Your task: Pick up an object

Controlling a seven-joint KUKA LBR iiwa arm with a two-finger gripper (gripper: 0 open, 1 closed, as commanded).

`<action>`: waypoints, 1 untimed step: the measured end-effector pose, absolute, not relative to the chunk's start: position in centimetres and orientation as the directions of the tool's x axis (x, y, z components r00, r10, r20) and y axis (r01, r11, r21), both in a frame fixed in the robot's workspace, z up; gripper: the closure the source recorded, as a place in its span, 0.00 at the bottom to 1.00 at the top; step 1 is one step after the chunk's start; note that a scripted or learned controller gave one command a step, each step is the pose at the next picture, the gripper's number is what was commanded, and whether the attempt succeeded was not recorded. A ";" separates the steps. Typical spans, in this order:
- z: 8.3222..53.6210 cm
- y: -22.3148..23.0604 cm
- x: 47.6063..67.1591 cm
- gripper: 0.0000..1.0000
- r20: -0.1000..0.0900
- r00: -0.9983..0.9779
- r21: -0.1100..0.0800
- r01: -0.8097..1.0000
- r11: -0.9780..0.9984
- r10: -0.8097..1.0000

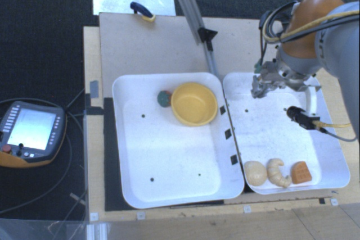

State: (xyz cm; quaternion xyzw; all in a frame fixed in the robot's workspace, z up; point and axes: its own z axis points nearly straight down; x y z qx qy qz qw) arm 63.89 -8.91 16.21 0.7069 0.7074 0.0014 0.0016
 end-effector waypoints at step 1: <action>20.6 -8.4 64.4 1.00 0.000 -0.001 0.003 1.000 0.001 1.000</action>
